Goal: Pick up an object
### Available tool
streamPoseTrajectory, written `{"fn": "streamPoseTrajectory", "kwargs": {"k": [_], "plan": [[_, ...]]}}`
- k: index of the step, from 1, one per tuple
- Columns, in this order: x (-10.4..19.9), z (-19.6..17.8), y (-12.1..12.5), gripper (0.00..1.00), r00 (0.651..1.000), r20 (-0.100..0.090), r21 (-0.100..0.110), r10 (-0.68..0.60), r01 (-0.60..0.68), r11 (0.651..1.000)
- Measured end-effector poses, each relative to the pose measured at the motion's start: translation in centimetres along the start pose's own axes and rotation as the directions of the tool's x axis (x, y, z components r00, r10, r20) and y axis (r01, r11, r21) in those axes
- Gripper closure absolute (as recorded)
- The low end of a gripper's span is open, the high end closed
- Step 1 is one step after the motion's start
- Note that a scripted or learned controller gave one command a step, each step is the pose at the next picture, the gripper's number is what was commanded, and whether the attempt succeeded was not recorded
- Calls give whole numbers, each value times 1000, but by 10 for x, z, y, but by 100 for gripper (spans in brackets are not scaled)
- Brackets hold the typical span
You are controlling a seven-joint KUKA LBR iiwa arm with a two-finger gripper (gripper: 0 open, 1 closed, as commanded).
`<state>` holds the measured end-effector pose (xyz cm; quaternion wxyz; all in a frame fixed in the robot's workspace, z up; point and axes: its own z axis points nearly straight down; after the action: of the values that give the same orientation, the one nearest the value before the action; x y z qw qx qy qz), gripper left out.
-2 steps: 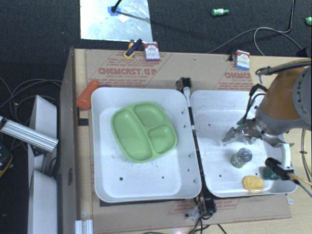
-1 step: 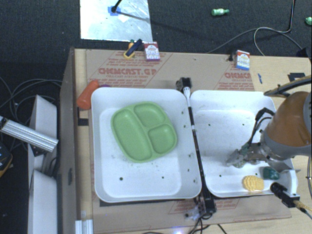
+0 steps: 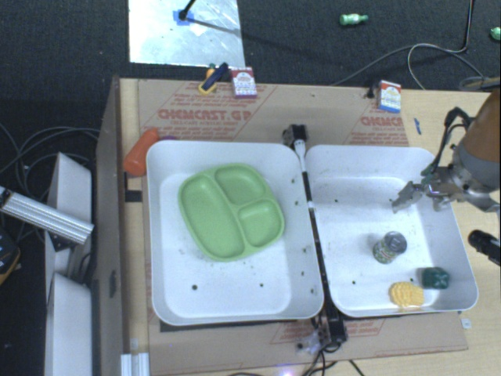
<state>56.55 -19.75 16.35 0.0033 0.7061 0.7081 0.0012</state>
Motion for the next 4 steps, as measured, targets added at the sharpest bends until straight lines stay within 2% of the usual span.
{"fn": "streamPoseTrajectory", "kwargs": {"k": [1, 3, 4], "plan": [[6, 22, -60, 0, 1000, -2, 1, 2, -2, 1000], [25, 79, -74, 0, 1000, -3, 5, 2, -2, 1000], [25, 68, -73, 100, 1000, -3, 3, 2, -2, 1000]]}}
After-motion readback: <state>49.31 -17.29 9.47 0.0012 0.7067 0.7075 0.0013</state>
